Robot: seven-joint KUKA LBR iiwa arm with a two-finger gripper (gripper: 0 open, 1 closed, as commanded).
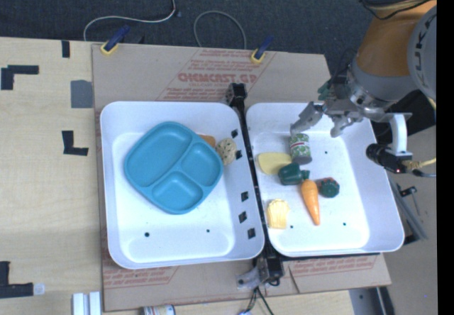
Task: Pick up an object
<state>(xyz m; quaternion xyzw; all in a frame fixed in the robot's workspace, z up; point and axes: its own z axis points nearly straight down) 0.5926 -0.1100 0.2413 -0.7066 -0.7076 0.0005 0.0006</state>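
Two fingers of the gripper (pixel 325 122) spread apart at right of frame, just above a small can (pixel 300 147).

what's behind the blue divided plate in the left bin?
An orange object pokes out at the blue divided plastic plate's far right edge; most of it is covered. A speckled cream piece lies beside.

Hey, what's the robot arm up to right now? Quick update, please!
Gripper open, above right bin, holding nothing. Small can just below the fingers, upright. Yellow piece, green toy, carrot crowd close by.
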